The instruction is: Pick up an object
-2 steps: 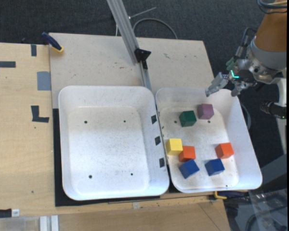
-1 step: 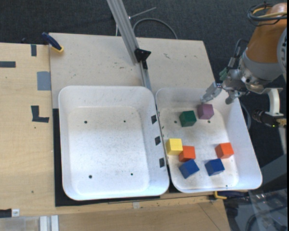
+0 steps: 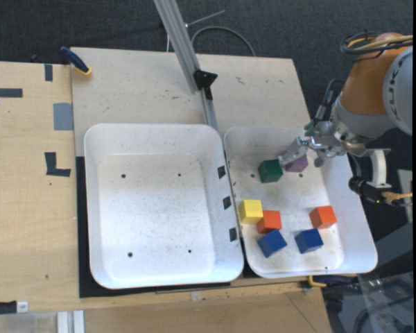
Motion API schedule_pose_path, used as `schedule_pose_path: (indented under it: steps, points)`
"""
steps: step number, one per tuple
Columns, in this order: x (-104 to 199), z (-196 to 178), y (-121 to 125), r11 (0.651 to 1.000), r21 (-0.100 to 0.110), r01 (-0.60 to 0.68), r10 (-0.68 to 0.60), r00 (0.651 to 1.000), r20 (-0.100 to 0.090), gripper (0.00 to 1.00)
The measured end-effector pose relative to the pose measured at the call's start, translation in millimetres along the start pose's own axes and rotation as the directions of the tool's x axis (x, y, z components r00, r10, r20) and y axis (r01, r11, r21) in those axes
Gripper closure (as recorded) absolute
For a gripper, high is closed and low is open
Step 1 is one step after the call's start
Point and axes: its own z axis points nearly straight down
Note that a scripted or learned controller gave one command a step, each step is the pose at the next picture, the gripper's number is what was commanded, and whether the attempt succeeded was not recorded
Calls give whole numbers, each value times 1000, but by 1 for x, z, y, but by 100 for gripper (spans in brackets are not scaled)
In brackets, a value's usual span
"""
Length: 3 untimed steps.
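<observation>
The two-finger gripper is clamped on one small purple block, over the right shallow white bin. Just left of it sits one green cube. Nearer the camera lie one yellow cube, two orange cubes and two blue cubes. The fingers partly cover the purple block, so its shape is unclear.

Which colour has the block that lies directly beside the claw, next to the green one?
Purple; the block shows in the camera view, at the claw.

Robotics lab, test bench, two white bins
</observation>
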Motion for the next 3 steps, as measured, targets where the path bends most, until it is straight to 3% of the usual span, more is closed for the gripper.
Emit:
schedule_pose_path:
  steps: [1, 2, 3]
  points:
    - [8, 48, -4, 1000, 0, 0, 0, 1000, -1, 0]
    - [9, 35, -2, 1000, -6, 2, -2, 1000, -1, 100]
    - [12, -27, -6, 1000, -13, 1, -1, 1000, 1, 100]
